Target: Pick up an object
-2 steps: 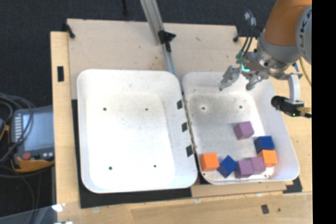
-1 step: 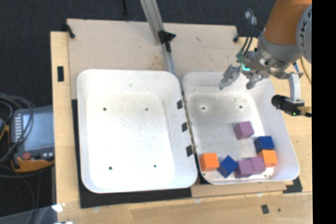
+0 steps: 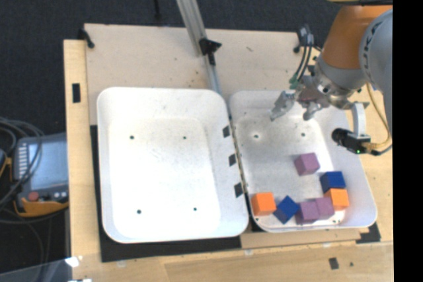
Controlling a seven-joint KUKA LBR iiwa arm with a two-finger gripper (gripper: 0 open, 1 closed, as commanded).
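bins white | cubes purple, blue, orange | arm grey, orange band

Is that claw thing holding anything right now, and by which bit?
Nothing: the claw hangs open above bare floor of the right white bin, apart from the blocks.

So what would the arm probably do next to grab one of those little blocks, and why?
Probably swing toward the near side of the right bin and lower over the lone purple block. The gripper hangs open near the bin's far edge with nothing between its fingers. That block sits apart from the others, which crowd the near corner, so it looks easiest to close on.
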